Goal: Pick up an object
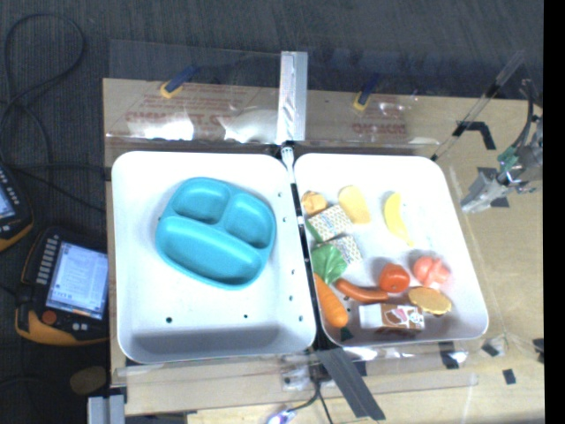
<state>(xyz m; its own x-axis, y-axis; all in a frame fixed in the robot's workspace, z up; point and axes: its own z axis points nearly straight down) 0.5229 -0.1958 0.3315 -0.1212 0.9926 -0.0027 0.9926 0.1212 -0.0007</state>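
The right bin (455, 228) holds several toy foods. A yellow banana (397, 217) and a pale yellow block (355, 204) lie toward the back. A patterned box (328, 223) and a green leafy piece (328, 261) sit near the divider. An orange carrot (331, 306), a red tomato (394, 278), a pink peach (430, 269), a brown bun (430, 301) and a small printed carton (402, 317) crowd the front. The left bin (141, 325) holds a blue divided plate (216, 230).
A metal bracket with thin rods (503, 179) stands on the bench right of the right bin. A clear plastic sheet (265, 113) lines the back. A handheld screen unit (75, 283) and cables lie on the floor at left.
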